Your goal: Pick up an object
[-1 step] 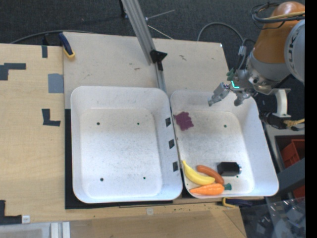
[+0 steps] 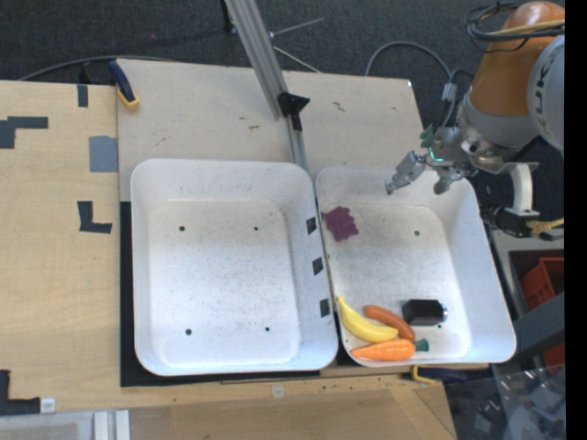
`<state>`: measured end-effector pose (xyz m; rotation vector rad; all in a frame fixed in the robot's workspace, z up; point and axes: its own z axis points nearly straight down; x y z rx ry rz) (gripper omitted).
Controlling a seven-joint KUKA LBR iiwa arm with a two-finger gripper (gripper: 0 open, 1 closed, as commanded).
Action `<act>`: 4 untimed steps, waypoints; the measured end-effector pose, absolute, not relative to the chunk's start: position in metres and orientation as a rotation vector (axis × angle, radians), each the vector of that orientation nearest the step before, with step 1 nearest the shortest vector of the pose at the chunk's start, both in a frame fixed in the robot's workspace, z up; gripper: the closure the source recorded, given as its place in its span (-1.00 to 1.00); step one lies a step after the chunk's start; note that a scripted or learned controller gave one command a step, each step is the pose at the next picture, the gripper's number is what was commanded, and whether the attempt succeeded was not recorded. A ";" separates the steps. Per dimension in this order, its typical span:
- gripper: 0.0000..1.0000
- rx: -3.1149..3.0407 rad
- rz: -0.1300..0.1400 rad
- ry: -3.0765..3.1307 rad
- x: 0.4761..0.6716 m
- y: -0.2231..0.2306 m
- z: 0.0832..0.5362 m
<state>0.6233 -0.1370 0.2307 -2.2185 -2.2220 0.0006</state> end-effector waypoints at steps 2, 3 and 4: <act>-1.00 -2.217 0.008 -2.220 0.621 -0.131 0.135; -1.00 -2.222 0.001 -2.223 0.622 -0.131 0.089; 1.00 -2.220 0.000 -2.225 0.622 -0.130 0.101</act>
